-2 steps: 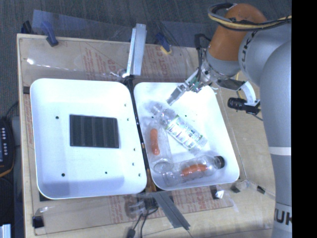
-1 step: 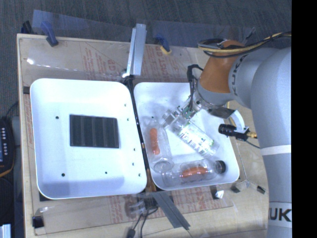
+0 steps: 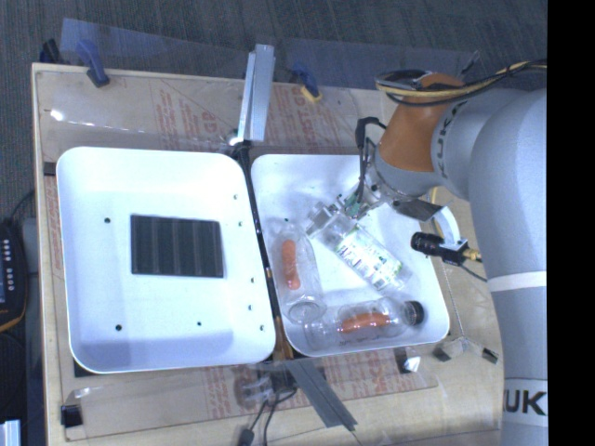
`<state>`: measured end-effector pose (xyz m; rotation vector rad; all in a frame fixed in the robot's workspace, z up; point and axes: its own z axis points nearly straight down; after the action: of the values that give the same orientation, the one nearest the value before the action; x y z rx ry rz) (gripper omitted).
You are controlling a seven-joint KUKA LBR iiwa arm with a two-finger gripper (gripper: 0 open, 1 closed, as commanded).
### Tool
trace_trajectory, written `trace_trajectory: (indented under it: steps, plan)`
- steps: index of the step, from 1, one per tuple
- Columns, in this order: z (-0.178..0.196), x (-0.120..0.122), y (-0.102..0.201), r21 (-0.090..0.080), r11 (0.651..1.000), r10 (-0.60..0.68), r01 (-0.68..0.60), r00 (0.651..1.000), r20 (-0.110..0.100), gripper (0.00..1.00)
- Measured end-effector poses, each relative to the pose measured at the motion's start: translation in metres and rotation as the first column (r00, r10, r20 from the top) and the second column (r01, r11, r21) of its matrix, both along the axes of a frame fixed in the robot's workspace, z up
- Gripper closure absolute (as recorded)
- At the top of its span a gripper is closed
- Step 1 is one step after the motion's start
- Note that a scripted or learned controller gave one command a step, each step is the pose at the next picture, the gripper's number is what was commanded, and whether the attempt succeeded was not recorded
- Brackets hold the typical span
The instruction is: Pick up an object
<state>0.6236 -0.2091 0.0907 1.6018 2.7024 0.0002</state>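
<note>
My gripper (image 3: 332,217) hangs low over the right bin (image 3: 270,184), toward its middle; whether it is spread or pinching, I cannot tell. Just at four o'clock from it lies a clear bottle (image 3: 370,256). At seven o'clock lies an orange-filled bottle (image 3: 294,263), another (image 3: 367,321) at six.

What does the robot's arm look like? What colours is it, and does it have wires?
The arm is fat, round and smooth, mostly light grey. An orange band wraps around it above the wrist. Dark cables loop over the top of it, and black letters are printed low on its side. At its end is a small metal gripper.
</note>
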Motion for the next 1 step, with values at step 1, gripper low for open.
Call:
trace_trajectory:
  steps: [1]
  plan:
    - [0.0130,0.0047,-0.0002,-0.004,1.000,0.006,-0.006,1.000,0.011,1.00]
